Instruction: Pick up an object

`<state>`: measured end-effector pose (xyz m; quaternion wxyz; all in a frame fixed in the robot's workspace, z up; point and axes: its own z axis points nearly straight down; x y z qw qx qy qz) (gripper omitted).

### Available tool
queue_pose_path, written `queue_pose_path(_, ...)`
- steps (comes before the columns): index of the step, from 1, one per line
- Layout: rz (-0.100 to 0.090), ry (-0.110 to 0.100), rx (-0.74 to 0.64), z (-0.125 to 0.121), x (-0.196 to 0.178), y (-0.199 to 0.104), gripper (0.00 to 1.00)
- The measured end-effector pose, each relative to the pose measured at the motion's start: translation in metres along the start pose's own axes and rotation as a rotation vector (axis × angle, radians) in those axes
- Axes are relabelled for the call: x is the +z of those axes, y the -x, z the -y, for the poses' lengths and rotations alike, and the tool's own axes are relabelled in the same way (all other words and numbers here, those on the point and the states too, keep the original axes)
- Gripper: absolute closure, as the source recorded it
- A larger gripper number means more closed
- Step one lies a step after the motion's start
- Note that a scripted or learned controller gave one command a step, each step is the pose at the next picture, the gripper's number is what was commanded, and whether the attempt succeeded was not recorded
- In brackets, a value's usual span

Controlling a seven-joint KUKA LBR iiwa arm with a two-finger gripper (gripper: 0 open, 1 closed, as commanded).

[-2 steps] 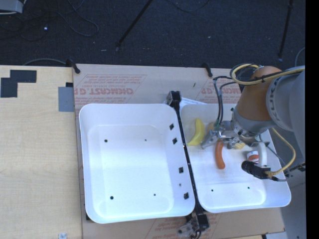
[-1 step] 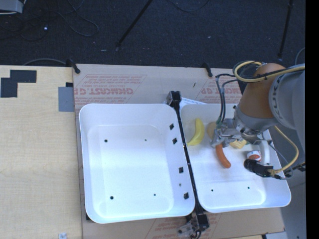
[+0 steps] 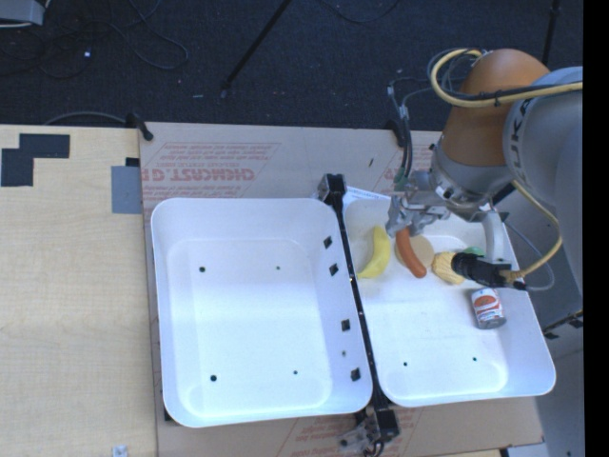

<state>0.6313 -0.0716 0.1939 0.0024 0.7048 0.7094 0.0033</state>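
Arm (image 3: 519, 131) reaches in from the right, orange band above the wrist, and is bent down over the upper part of the right bin (image 3: 476, 374). Gripper (image 3: 411, 219) sits low over the bin's upper left area, just above the top ends of the banana (image 3: 378, 255) and the hot dog (image 3: 411, 254). Whether the gripper is open or closed: cannot tell, the view is too small and cluttered there. Nothing is visibly held.

Objects in the right bin, all in its upper half: banana lying close to the divider between the bins; hot dog just right of it, tilted; a yellow piece (image 3: 444, 267) near the hot dog; a small can (image 3: 487, 307) lying further right, apart from the rest.

Left bin (image 3: 181, 246) lies beside the right one, sharing the middle edge.
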Motion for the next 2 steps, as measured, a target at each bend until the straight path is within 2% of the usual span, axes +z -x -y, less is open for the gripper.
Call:
queue_pose_path(1,-0.002,-0.016,0.003,0.092,-0.034,-0.054,1.00)
queue_pose_path(2,0.000,-0.015,0.004,0.109,-0.021,-0.114,1.00)
